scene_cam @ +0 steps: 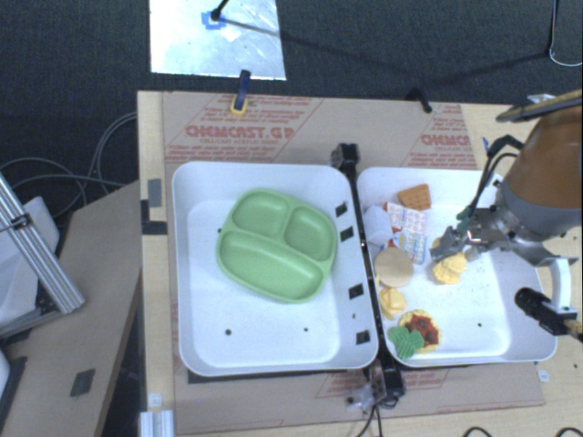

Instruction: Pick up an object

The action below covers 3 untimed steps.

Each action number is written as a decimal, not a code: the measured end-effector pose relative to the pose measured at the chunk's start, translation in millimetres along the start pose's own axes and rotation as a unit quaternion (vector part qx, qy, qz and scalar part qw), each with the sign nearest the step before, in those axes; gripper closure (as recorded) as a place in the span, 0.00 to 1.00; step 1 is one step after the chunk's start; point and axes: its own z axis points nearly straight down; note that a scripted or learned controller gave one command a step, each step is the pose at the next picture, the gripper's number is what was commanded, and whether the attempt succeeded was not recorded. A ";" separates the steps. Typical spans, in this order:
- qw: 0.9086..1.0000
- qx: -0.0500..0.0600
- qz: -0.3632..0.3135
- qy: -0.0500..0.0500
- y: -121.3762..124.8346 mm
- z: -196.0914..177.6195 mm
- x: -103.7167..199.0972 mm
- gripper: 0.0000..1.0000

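Nearest the lens, at the front edge of the right bin (492, 340), lies a small toy piece in green, red and yellow (414, 331). Taking the yellow toy (447, 270) as the landmark: the gripper (453, 247) sits directly over it, its dark fingers just above and seemingly touching the toy's upper edge. Whether the fingers are spread or closed on the toy cannot be told from this slant, so no hold can be claimed. The grey arm with its orange band (551, 167) comes in from the right of the yellow toy.

Left of the yellow toy, close by, lies a round tan disc (394, 267); below that disc sits a pale yellow piece (393, 301). Up and left of the yellow toy is a small printed packet (407, 226), and beyond it an orange cracker-like square (414, 196). These crowd the left side of the toy, while the bin floor to its right and front is bare white.

Well to the left of the yellow toy, past the divider between bins, the left bin (205, 335) holds a green sectioned plate (276, 244).
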 end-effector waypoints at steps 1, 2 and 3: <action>1.000 0.001 0.000 0.000 1.6 -24.7 -0.2 1.00; 1.000 0.001 -0.002 0.001 50.3 -22.1 28.6 1.00; 1.000 0.002 -0.003 0.002 78.8 -16.7 69.4 1.00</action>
